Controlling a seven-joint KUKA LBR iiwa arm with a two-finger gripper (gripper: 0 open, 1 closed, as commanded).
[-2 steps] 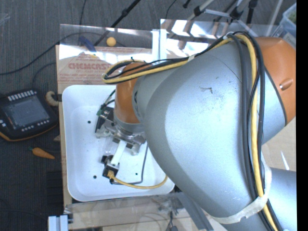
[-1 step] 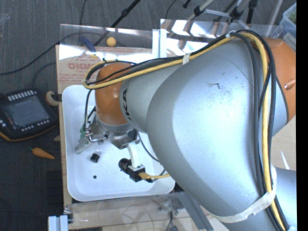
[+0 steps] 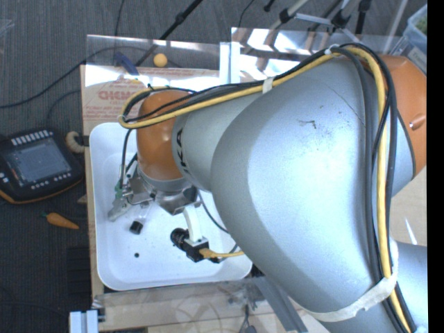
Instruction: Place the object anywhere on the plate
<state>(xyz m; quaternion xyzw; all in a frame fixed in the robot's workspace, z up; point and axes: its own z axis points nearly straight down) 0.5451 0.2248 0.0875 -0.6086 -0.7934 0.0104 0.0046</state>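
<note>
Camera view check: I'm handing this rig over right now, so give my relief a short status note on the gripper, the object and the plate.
Gripper: low over the left white bin, under the orange band; open or shut cannot be told.
Object: a small dark piece lies on the bin floor just below the gripper, possibly the target.
Plate: the arm blocks much of the bench.
Done: nothing confirmed.
Left: grasp, carry, place.

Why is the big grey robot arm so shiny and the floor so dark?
In the camera view, bright light glares off the grey arm and the white bin; the carpet at the left is dim, and the gripper looks small and slightly blurry.
</note>
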